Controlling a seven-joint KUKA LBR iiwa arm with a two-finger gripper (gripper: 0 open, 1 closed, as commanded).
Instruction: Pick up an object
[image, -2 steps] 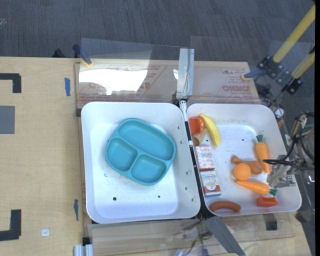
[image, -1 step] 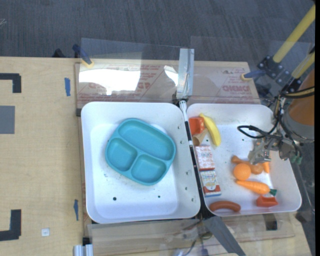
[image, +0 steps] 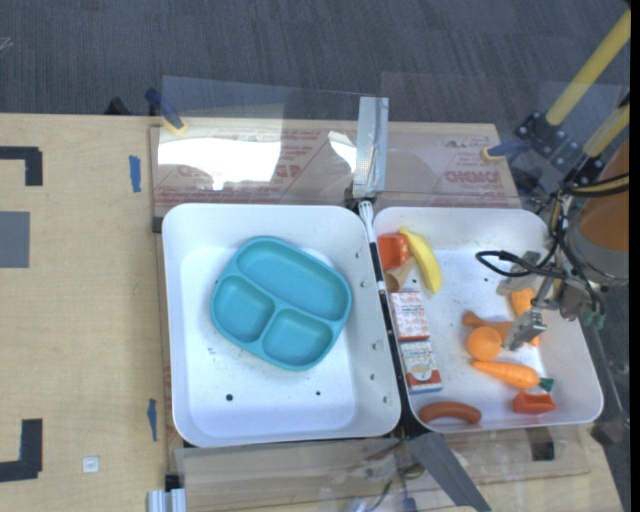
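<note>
1. Sausage (image: 450, 411) sits at the right bin's (image: 455, 235) front edge.
2. Orange ball (image: 484, 343) lies just left of my gripper (image: 526, 330); carrot (image: 508, 374) below, long axis left-right.
3. Gripper looks empty; opening too blurred, can't tell.

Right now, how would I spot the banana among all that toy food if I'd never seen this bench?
Look at the right-hand white bin, the one crowded with toy food, not the left bin holding the blue divided plate. Go to its upper left corner beside the divider. The banana lies there next to a red item; it is the only yellow, curved piece, while its neighbours are orange or red.
</note>
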